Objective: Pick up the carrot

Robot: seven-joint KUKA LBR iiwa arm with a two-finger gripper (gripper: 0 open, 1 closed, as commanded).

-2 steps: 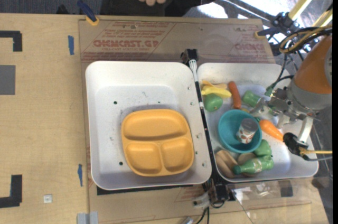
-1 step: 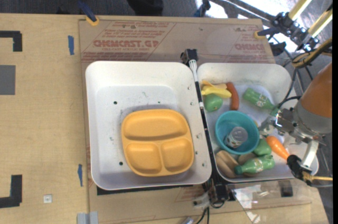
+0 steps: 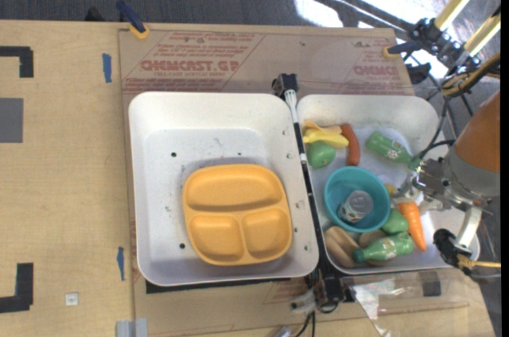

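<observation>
My claw (image 3: 415,192) sits at the right edge of the right bin (image 3: 413,114), low over the rim, w/ my arm (image 3: 483,145) coming in from the right. Can't tell if the claw is wide or narrow; the fingers are lost in clutter and blur.

The carrot (image 3: 413,222) lies in the right bin, near-right part, orange w/ a green top, just beside and slightly nearer than my claw. Can't tell if it's touching me; it isn't visibly between my fingers.

Other stuff in that bin: teal bowl (image 3: 357,199) in the middle w/ a small metal bit inside, green bottle (image 3: 386,249) lying at the near side, another green bottle-shaped item (image 3: 390,146) toward the far right, yellow banana (image 3: 326,137) and green pear-like piece (image 3: 321,156) at the far left, plus an orange-red piece (image 3: 351,143) next to them.

Left bin (image 3: 151,168) holds a yellow divided tray (image 3: 237,211), three compartments, sitting about centre.
</observation>
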